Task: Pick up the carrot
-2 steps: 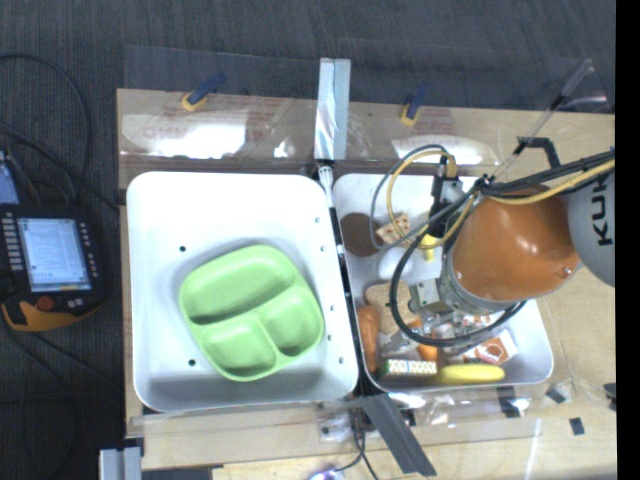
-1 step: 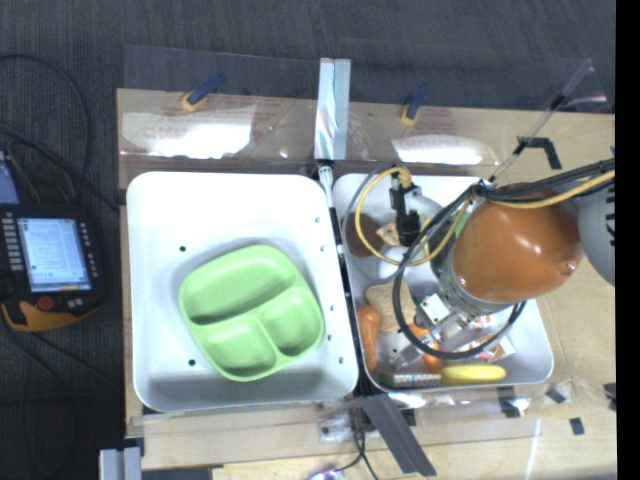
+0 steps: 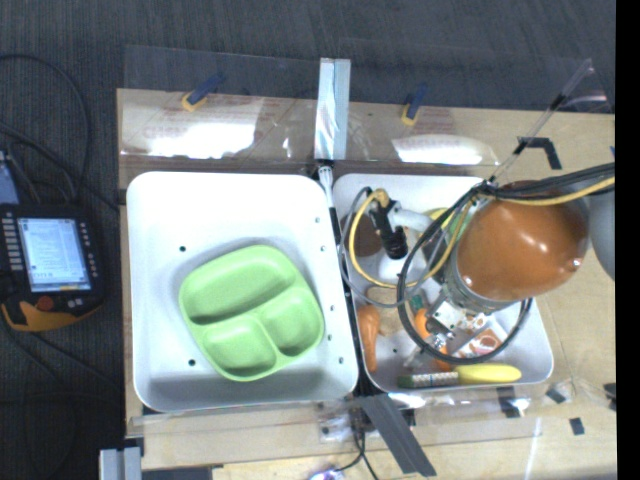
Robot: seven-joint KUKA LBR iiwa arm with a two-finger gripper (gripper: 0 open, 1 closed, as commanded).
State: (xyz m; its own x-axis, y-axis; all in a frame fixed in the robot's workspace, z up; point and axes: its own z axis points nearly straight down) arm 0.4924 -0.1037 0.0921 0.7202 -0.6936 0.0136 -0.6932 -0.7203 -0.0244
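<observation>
The arm hangs low over the right bin, probably going for the carrot by that bin's left wall, but its grip is hidden.

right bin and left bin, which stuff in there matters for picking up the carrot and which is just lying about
Part of the job:
- carrot, by the right bin's left wall
- gripper, low over the right bin's clutter
- right bin, which holds the carrot

Just lying about:
- green divided plate in the left bin
- yellow banana-like item by the right bin's near wall
</observation>
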